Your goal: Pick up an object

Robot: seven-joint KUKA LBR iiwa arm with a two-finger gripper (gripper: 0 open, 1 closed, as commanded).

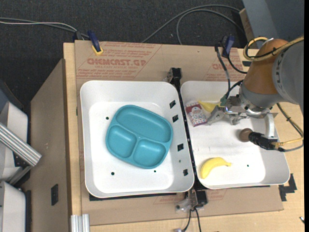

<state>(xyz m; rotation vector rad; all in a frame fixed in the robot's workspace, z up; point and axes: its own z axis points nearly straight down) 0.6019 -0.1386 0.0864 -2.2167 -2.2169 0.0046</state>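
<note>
My gripper (226,114) hangs over the back half of the right bin (275,175), under the grey arm with its orange band (263,71). Just to its left lie a small red and white packet (196,114) and a yellow piece (208,106), close to the bin's back left corner. Whether the gripper touches either of them I cannot tell. A yellow banana (215,166) lies near the front of the same bin, well apart from the gripper. A small brown round thing (245,135) sits right of the bin's middle, partly under the arm's cable fitting.
The left bin (96,175) holds a blue divided plate (139,136) in its middle. A raised black-clipped divider (182,129) separates the two bins. Cables trail over the bench behind the bins and along the arm's right side.
</note>
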